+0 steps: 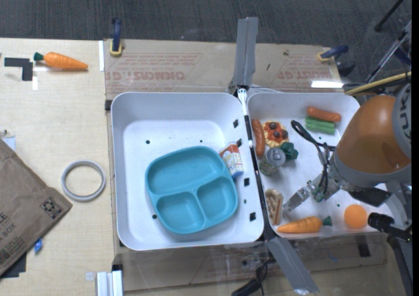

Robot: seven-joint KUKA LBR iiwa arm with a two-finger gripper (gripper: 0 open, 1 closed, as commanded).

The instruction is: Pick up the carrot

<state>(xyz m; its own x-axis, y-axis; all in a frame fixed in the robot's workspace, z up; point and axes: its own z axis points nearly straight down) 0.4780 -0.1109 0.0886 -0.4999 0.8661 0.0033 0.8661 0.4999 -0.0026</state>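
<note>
Camera view showed the carrot (300, 225) lying at the near edge of the right bin (340, 239), its green end toward an orange ball (355, 216). The gripper (302, 197) hung just above the carrot, and nothing was between its fingers; whether they stood open or closed, I could not tell. A blue tray (190, 188) lay in the left bin (131, 157).

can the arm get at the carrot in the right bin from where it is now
Probably yes. The end effector hangs in the right bin, just above the carrot, which lies near the front wall. The carrot's top looks uncovered; the orange ball sits apart to its right. The wall close by could crowd a grasp.
</note>
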